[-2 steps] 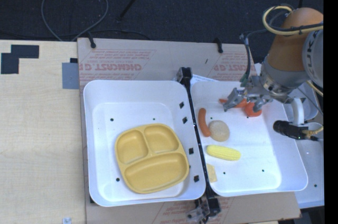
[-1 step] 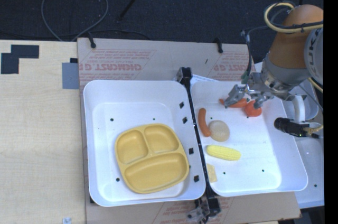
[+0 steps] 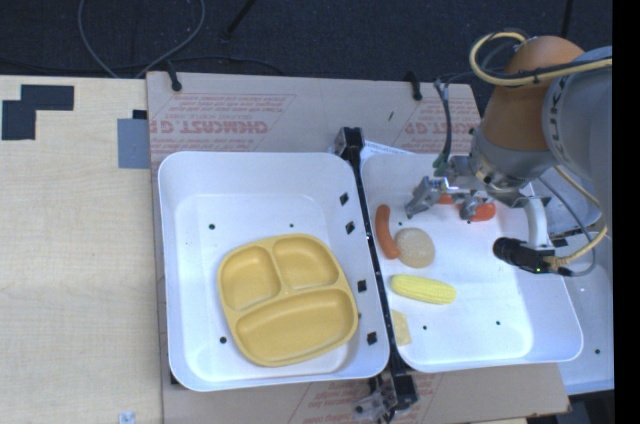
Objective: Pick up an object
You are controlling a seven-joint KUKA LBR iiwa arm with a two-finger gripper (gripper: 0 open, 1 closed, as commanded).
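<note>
1. The arm [image 3: 545, 112], smooth grey with a rounded orange band, reaches in from the right over the far part of the right bin [image 3: 545, 342].
2. Its gripper [image 3: 440, 194] hangs low above that bin's far left area, with metal fingers [image 3: 420, 202] pointing left; whether they stand apart or together cannot be told (the view is too small and cluttered there).
3. A small orange-red piece [image 3: 484, 209] lies just right of the fingers, partly hidden by the wrist.
4. Near the gripper, toward the divider, lies a slim reddish sausage [image 3: 384, 230], touching a round, pale, rough-looking bun [image 3: 415, 247].
5. Nearer still rests a yellow corn cob [image 3: 423, 289] with a bumpy surface, and a pale yellow flat piece [image 3: 400, 326] beside the divider.
6. The left bin [image 3: 200, 192] holds a glossy yellow plate [image 3: 288, 299] with three compartments.
</note>
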